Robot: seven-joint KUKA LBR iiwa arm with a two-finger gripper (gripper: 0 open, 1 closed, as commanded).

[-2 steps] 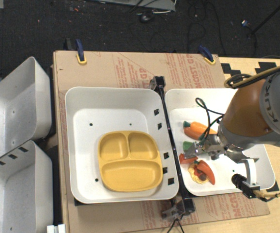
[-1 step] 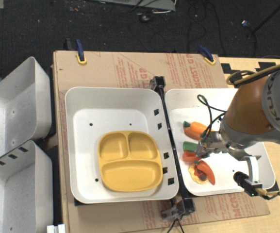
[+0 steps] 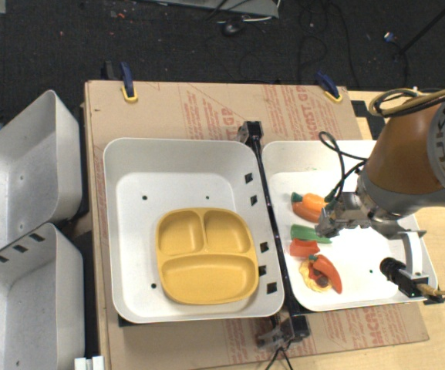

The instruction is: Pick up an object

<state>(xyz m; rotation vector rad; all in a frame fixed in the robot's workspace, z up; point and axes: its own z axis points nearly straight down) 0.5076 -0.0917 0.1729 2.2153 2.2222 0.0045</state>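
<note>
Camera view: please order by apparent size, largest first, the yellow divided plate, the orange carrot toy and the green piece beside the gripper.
1. yellow divided plate, by far the largest.
2-3. orange carrot toy and green piece look alike; I would not rank them.

tray (image 3: pixel 207 257) in left bin (image 3: pixel 122 206), toys (image 3: pixel 315 241) right

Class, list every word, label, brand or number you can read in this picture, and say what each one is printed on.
Cardboard sheet under the bins: red printed lettering in several patches, upside down or sideways and too blurred to read.
Arm's orange band: part of dark lettering at the picture's edge, cut off, not readable.
White bins, yellow divided tray and toy vegetables: no text.
</note>
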